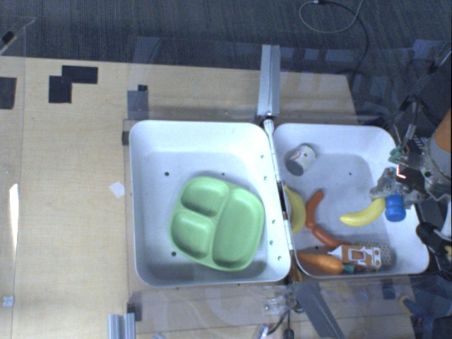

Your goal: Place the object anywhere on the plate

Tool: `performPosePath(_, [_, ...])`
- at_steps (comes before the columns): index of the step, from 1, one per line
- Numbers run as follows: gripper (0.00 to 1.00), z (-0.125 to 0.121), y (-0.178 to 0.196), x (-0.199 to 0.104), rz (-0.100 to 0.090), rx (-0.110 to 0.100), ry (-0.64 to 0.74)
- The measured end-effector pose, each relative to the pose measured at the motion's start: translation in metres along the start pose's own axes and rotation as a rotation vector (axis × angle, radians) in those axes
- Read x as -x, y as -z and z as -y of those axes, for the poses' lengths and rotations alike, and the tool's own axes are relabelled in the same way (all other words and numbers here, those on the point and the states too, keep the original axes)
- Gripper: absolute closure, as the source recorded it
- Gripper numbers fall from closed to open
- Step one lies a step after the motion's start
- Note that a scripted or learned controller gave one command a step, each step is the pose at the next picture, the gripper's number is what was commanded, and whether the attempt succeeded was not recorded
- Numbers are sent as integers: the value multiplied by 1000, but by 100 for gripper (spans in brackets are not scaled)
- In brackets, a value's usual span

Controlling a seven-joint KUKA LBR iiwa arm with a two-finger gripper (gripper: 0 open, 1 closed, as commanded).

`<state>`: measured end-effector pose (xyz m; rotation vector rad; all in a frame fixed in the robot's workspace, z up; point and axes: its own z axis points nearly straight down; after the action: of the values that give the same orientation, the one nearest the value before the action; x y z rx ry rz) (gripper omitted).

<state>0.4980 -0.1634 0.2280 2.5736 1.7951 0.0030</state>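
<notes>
A green divided plate [217,222] lies in the left white bin [152,147]. My gripper [393,191] hangs over the right edge of the right bin [339,141]. Directly under its tip is a small blue object [394,208], which touches the right end of a yellow banana [361,215]. Whether the blue object is gripped or just lying below the gripper is unclear from this view. The plate sits far to the left of the gripper, across the divider between the bins.
The right bin also holds a grey cup [301,158] on its side, a red-orange sausage [316,217], a yellow piece [296,210], a carrot [321,263] and a printed packet [364,256]. A metal post [267,83] stands behind the bins.
</notes>
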Motion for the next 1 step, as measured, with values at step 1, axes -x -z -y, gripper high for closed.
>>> performPosePath(1, [100, -10, -59, -86, -2, -1, 254])
